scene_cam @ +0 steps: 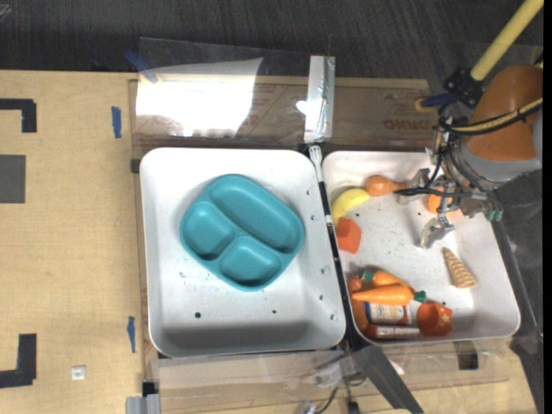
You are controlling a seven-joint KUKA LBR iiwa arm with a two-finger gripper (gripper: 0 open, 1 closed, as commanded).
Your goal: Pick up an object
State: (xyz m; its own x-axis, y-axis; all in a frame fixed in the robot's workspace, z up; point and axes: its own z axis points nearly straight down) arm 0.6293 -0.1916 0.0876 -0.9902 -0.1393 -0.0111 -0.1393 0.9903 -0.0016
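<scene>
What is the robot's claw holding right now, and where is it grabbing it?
It cannot be told. The gripper hangs over the right bin, and nothing clearly shows between its tips.

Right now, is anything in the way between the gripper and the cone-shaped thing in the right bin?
Nothing visible stands between them. The gripper is over the right bin's upper part, and the ridged tan cone lies just below and to its right in this view, on bare white floor. The pile of toys sits off to the lower left.
</scene>
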